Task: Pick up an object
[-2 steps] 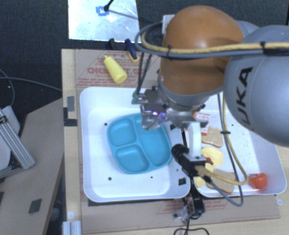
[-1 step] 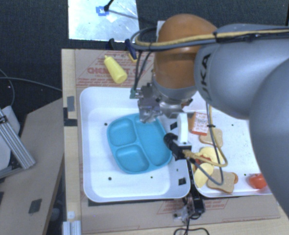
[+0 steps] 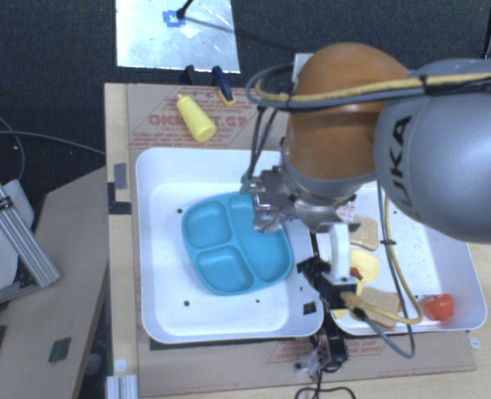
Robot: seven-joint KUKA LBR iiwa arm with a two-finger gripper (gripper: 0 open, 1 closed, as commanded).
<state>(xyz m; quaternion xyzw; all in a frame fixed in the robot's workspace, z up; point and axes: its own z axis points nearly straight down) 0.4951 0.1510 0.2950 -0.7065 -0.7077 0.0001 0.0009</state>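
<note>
A blue plate with compartments [image 3: 233,252] lies tilted in the left white bin [image 3: 158,248]. My gripper [image 3: 264,209] hangs low over the plate's right rim, near the wall between the two bins. The arm's big orange and grey body hides much of the right bin [image 3: 461,260]. In that bin I see a red tomato-like piece [image 3: 438,307] at the front right, a yellow piece [image 3: 364,265], a toast-like slice [image 3: 366,233] and a tan slice [image 3: 381,302]. Nothing shows between the gripper's fingers.
A yellow bottle [image 3: 195,118] lies on the cardboard behind the left bin, outside it. Blue clamps [image 3: 223,83] sit at the board's back edge. A shiny metal sheet [image 3: 174,23] lies farther back. The bin's white floor shows left of and in front of the plate.
</note>
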